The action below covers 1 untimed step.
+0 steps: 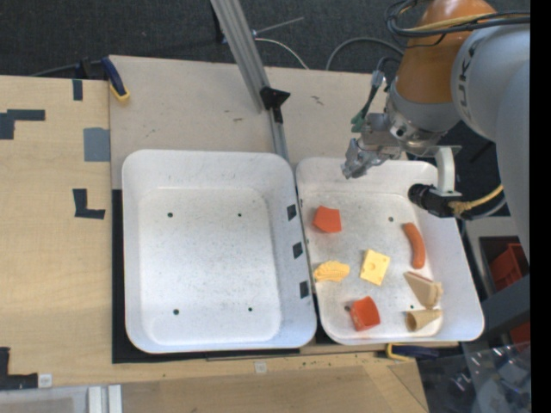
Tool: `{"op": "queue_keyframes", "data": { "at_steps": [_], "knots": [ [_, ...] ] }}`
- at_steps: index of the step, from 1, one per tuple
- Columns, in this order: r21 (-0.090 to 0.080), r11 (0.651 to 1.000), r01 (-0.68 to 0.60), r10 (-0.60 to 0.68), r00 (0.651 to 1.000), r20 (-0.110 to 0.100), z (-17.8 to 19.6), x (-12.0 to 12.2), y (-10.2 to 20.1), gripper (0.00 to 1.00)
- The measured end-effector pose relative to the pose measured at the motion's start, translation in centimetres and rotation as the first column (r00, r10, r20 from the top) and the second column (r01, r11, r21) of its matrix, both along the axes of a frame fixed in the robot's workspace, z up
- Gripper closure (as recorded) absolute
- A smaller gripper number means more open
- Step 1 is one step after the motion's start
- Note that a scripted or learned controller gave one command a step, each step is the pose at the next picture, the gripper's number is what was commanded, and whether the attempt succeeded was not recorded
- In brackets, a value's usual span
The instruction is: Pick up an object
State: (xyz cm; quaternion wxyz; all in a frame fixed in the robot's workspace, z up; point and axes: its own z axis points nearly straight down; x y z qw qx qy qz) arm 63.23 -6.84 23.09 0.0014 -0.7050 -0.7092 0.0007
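Observation:
The right bin (448, 325) holds several small objects: an orange-red block (327, 220), a yellow square piece (374, 267), a yellow crumpled piece (331, 272), a red block (365, 313), an orange sausage shape (416, 244) and two tan wedges (423, 287) (423, 319). My gripper (355, 165) hangs over the bin's far left corner, above and behind the orange-red block. Nothing shows between its fingers.
The left bin (138, 231) lies beside the right one, with black clips (298, 249) along the shared edge. A slanted metal pole (245, 50) rises behind the bins. A blue and yellow clamp (115, 81) sits at the bench's far left.

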Motion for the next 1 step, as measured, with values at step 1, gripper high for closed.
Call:
{"op": "queue_keyframes", "data": {
  "at_steps": [1],
  "knots": [
    [0.001,1.000,-0.002,0.002,1.000,0.002,0.17,0.34,5.81,1.00]
  ]
}}
